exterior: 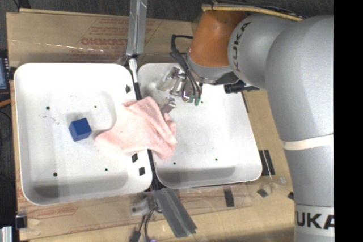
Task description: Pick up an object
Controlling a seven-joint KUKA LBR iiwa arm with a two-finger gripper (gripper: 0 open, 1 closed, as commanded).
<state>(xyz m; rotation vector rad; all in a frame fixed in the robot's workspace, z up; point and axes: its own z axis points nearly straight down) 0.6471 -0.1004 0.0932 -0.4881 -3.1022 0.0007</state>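
My arm [283, 65] comes in from the right and bends over the far part of the right bin [238, 139], the orange band [211, 42] sitting just above the wrist. My tool [173, 90] hangs low at the far left corner of that bin, close to the dividing rims. Whether it is released or clenched I cannot tell; the metal parts blur together from this angle, and I see nothing between them.

A pink cloth [139, 130] lies crumpled across the two rims where the bins meet. Most of it spreads into the left bin [34, 122], and one folded corner drops into the right bin. Its far edge sits just beside my tool, on the tool's near side; I cannot tell if they touch.

A small blue cube [80, 128] rests flat on the floor of the left bin, left of the cloth and near it but apart, well away from my tool.

Both bins sit on a tabletop [68, 31] covered in brown cardboard. A grey bar [136, 25] stands at the far side, above the gap between the bins, and another grey piece [173, 215] lies at the near side below that gap.
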